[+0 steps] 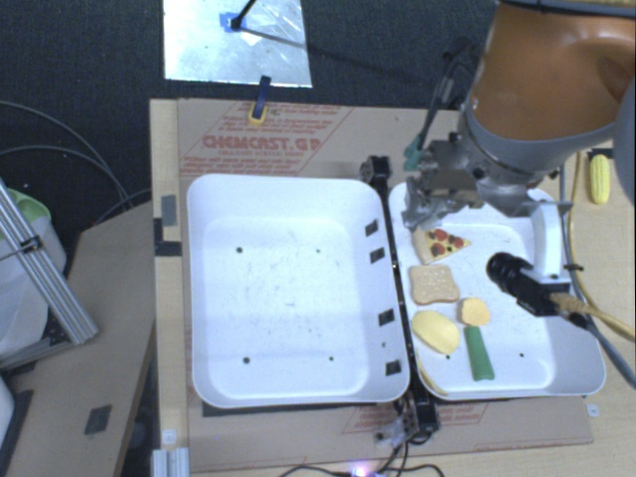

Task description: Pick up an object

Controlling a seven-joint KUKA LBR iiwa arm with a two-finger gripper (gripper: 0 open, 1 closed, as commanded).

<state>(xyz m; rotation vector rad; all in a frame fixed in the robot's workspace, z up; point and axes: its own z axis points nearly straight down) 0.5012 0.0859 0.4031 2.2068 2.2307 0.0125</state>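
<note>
View from above of two shallow white bins side by side on a cardboard sheet [288, 132]. The grey and orange arm [542, 68] enters from 2 o'clock and covers the far part of the right bin [586, 366]. Its gripper [429, 212] hangs low over that bin's 11 o'clock corner; whether it is open or closed cannot be told, and nothing is seen held in it.

Just beside the gripper, at its 5 o'clock, lies a toy pizza slice [442, 243]. At the slice's 6 o'clock is a bread slice [434, 284], close to it. Further toward 6 o'clock sits a pale yellow lump [436, 332], with a small yellow piece [475, 312] at its 2 o'clock and a green stick [479, 353] at its 4 o'clock. All five crowd the bin's 9 o'clock side, near the wall shared with the left bin [288, 296].

A shiny metal plate [237, 26] lies on the floor at 12 o'clock from the left bin.
</note>
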